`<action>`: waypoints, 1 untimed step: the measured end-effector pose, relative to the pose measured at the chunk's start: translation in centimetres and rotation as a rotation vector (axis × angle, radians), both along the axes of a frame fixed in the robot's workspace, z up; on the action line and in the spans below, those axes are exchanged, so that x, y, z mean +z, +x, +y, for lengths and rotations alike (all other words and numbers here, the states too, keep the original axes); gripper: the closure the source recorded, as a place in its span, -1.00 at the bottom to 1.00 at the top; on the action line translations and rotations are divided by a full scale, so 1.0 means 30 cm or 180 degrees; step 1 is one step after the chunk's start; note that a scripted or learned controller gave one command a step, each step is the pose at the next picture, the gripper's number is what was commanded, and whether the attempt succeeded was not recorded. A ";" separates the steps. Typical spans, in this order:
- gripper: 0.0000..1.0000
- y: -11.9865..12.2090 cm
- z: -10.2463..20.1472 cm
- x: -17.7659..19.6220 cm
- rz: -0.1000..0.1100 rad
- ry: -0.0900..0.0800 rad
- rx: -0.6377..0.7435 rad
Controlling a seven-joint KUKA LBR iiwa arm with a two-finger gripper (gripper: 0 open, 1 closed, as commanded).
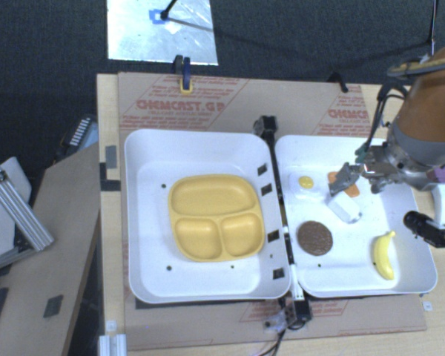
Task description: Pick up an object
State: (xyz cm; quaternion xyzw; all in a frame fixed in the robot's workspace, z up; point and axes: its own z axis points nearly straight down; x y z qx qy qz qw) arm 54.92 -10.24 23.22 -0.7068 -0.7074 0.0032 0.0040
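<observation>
Hovering end effector (346, 180), grip state unclear, right of frame, over orange piece (350, 190) and white block (345, 210); banana (384, 256) lower right.

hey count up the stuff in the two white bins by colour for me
Yellow: 3 (divided tray, banana, small round piece)
Brown: 1 (round cookie)
Orange: 1 (small piece under the gripper)
White or clear: 1 (small block)
Total: 6
</observation>
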 end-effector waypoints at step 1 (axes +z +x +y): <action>-1.00 0.008 0.001 0.020 -0.0036 -0.0004 0.0007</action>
